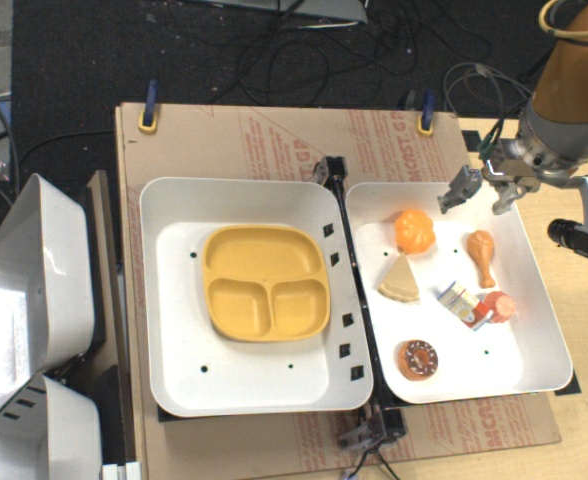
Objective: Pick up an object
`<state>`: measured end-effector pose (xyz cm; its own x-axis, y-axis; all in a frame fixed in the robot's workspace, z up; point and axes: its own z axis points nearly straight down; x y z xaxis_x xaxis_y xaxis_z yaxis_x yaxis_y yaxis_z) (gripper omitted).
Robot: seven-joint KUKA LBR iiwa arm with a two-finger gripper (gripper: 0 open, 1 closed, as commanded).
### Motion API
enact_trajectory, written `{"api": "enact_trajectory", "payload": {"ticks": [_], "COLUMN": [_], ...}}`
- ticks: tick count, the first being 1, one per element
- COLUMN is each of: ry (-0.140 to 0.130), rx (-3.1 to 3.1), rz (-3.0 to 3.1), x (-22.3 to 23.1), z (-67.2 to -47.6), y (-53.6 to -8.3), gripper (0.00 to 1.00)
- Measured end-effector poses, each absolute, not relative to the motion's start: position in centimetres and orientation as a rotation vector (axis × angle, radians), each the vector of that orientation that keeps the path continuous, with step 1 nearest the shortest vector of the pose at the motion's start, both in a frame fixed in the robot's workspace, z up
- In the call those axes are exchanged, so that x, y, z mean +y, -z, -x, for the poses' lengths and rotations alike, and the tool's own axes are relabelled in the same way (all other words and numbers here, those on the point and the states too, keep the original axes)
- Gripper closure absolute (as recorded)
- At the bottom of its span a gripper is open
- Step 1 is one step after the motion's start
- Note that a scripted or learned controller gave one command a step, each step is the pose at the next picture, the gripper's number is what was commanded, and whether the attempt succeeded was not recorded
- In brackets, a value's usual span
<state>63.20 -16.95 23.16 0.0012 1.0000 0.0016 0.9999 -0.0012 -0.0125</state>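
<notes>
- Gripper (482, 190) spread open with nothing between the fingers, poised over the far edge of the right bin (544, 368).
- Nearest candidates: orange pumpkin-shaped toy (414, 231) just beside and toy drumstick (482, 256) a little nearer the camera, both lying apart in that bin.
- Best bet, probably: drop straight over the drumstick, straddle its narrow shaft, close, lift.
- Worth avoiding: cheese wedge (399, 281), bottle (477, 306), doughnut (417, 359).

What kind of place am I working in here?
Probably a robotics lab test bench: two white bins on clamped cardboard, toy food like the donut, and loose cables on the dark floor.
</notes>
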Motion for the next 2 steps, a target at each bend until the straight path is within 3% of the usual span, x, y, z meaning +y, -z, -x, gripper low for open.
{"api": "enact_trajectory", "payload": {"ticks": [1,2], "ry": [-0.001,-0.004], "rx": [-2.223,-2.220], "rz": [2.220,2.220], "x": [-16.9,-17.2], "z": [-63.5,-64.0], "y": [-23.9,-19.4], "gripper": [0.00,0.00]}}
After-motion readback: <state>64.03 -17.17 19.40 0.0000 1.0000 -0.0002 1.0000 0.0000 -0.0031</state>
